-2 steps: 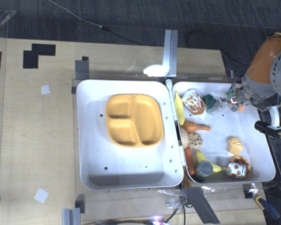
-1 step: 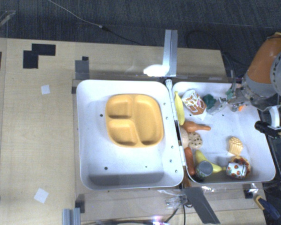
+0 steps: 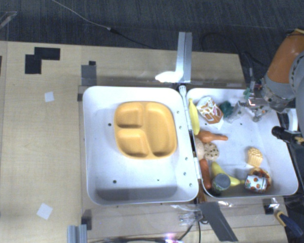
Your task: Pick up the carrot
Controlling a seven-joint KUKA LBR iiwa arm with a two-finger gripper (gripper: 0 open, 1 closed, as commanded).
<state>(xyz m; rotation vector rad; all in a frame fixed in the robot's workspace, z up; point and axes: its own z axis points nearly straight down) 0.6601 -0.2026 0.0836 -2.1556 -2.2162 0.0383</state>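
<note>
The carrot, orange with its thin tip pointing right, lies in the left part of the right bin, just below a white and orange patterned toy. My gripper hangs over the bin's upper right area, well to the right of the carrot and above it in the view, with nothing seen in it. The grey arm with its orange band comes in from the right edge.
Around the carrot lie a banana, a speckled cookie, a reddish stick-shaped toy, a green can, a dark green item, a yellow corn-like piece and a decorated cupcake. The left bin holds a yellow divided plate.
</note>
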